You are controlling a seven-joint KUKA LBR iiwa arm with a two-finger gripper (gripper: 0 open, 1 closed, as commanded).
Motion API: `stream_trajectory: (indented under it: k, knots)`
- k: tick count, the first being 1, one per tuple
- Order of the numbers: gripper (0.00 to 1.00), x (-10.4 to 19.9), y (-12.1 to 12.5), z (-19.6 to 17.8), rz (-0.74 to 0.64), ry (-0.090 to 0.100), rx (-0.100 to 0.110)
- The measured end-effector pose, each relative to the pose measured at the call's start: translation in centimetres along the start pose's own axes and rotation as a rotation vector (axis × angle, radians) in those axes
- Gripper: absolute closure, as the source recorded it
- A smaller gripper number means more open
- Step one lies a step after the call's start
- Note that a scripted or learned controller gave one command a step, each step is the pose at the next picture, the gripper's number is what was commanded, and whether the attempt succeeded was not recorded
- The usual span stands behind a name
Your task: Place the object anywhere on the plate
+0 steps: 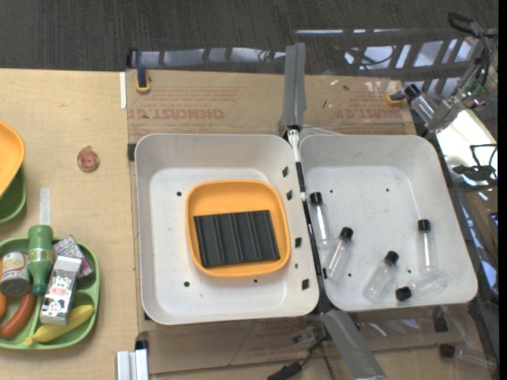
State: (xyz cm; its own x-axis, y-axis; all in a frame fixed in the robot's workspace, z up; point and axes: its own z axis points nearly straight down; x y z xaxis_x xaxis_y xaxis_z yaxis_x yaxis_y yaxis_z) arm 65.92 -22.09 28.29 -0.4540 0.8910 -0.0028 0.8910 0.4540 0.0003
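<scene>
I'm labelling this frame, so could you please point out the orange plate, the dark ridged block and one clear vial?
orange plate (238, 192): camera view, far rim.
dark ridged block (237, 238): camera view, top centre.
clear vial (426, 244): camera view, mid-body.

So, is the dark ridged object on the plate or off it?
On it: the dark ridged object lies flat inside the orange plate, rim visible all around.

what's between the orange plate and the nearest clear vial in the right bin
In the camera view, the orange plate and the nearest vial are separated by bare white floor of the left bin and the two bins' adjoining walls.
</scene>
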Motion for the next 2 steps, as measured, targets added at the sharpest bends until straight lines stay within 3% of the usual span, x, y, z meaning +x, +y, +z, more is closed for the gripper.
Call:
stream_trajectory:
  k: [2]
  knots:
    - [1.0, 0.1, -0.5, -14.7, -0.43, -0.001, -0.001]
